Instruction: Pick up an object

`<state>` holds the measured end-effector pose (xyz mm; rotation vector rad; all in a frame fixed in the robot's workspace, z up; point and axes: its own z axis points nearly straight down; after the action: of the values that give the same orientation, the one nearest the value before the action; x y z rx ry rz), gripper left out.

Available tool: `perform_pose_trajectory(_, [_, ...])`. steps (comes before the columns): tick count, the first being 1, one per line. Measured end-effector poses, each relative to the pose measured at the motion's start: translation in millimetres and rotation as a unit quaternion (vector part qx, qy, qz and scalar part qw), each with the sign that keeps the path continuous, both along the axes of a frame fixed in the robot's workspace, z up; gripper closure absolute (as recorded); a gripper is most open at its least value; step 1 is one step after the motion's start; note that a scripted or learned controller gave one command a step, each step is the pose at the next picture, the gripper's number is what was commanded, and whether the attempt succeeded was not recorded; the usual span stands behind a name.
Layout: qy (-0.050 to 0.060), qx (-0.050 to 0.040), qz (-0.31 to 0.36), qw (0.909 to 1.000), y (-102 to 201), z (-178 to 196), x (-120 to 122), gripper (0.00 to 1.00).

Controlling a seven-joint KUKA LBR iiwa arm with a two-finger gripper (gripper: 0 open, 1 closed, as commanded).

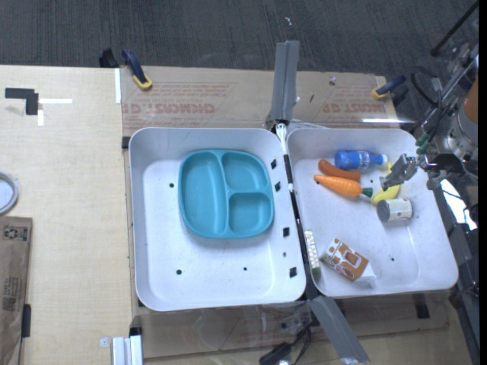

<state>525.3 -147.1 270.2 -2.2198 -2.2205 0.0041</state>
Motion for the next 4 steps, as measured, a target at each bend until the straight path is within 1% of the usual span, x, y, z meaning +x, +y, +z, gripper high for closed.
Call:
perform_pose_trajectory(1, [0.000,0.0003,-0.035,0.9994,-47.5,-152.6,47.2,0.00])
perform_pose_trajectory(2, [0.000,-0.0002,-0.036,0.9993,-48.5,-143.1,47.5,1.00])
perform_pose_trajectory(3, [0.000,-0.0002,-0.036,0.9993,-48.4,-143.1,47.5,0.00])
perform_pose_trajectory(4, [-0.007,0.0023,-0.034,0.9994,-60.2,-171.9,76.6,0.00])
